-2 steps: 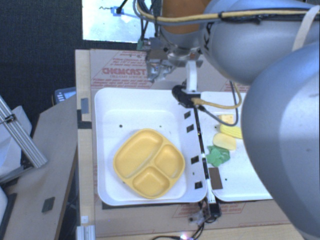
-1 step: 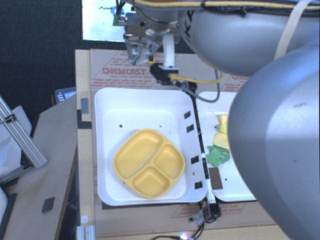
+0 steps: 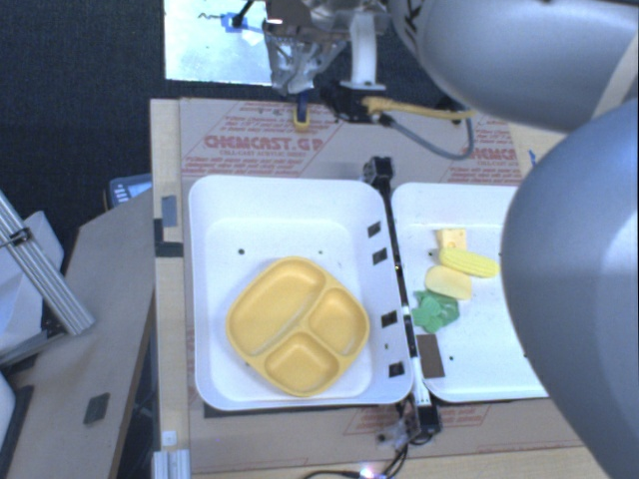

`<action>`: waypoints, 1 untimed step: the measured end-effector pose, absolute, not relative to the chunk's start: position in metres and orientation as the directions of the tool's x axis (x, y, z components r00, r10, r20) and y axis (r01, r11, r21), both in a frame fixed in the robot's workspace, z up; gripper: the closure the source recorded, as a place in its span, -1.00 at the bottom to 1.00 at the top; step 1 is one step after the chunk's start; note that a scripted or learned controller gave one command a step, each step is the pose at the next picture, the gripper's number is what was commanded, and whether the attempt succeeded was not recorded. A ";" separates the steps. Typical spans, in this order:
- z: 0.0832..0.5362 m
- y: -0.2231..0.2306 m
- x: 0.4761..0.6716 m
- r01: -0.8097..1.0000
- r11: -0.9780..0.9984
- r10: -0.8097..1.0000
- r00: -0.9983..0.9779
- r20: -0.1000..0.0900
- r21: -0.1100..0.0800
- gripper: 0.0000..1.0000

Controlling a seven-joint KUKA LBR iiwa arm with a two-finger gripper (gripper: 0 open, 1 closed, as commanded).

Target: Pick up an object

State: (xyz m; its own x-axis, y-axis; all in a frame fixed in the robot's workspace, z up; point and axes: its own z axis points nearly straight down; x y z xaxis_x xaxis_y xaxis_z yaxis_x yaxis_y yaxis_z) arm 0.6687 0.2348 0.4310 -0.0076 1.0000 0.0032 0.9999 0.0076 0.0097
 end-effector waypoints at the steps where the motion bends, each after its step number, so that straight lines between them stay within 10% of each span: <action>1: 0.367 0.235 0.561 1.000 0.008 1.000 -0.008 -0.002 -0.010 1.00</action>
State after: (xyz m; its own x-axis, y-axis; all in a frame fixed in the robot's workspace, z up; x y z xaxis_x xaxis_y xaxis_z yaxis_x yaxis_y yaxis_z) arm 0.5610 0.2347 0.3666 -0.0084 1.0000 -0.0015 0.9999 0.0084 -0.0097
